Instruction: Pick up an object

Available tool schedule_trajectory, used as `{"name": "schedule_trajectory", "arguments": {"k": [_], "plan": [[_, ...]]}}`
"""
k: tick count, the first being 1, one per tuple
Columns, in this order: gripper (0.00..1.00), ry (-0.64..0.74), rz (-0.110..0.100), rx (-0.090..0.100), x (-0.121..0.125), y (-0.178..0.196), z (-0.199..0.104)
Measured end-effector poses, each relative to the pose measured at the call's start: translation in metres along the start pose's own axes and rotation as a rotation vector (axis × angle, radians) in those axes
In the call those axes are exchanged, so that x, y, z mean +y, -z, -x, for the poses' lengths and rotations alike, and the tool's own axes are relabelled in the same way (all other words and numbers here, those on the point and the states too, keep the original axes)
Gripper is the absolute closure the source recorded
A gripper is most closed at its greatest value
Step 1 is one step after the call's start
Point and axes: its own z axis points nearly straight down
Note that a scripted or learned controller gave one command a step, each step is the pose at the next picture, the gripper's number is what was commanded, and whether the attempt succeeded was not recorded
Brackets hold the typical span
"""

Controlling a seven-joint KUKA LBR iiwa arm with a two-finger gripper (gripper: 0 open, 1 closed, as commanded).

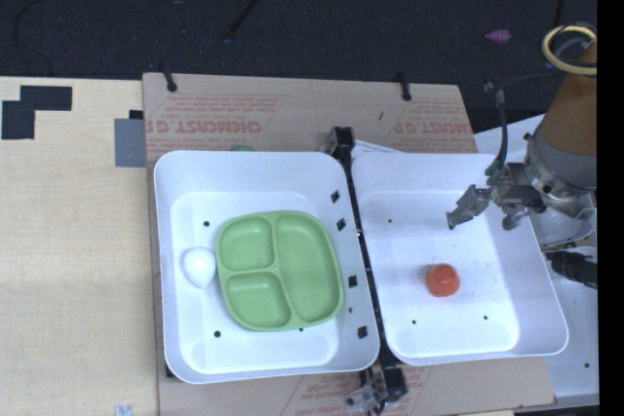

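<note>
End effector (pixel 485 208) hangs released, it seems, well up-right of the red ball (pixel 443 280); a glancing touch could roll it away.

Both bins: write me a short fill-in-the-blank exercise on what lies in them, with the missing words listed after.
1. The green divided plate lies in the ____ bin.
2. Beside the plate, on its left, lies a small ____ ball.
3. The red object in the right bin is ____ the gripper.

Missing words: left; white; apart from

Left bin (pixel 175 209) – green divided plate (pixel 279 270), white egg (pixel 199 266) beside it
</note>
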Motion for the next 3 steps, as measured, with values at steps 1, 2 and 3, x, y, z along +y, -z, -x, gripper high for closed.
{"name": "schedule_trajectory", "arguments": {"k": [1, 2, 3], "plan": [[0.00, 0.002, 0.012, -0.002, 0.002, 0.007, 0.000], [0.00, 0.002, 0.008, -0.001, 0.006, -0.052, 0.008], [0.00, 0.002, 0.009, -0.001, 0.009, -0.095, 0.007]]}}
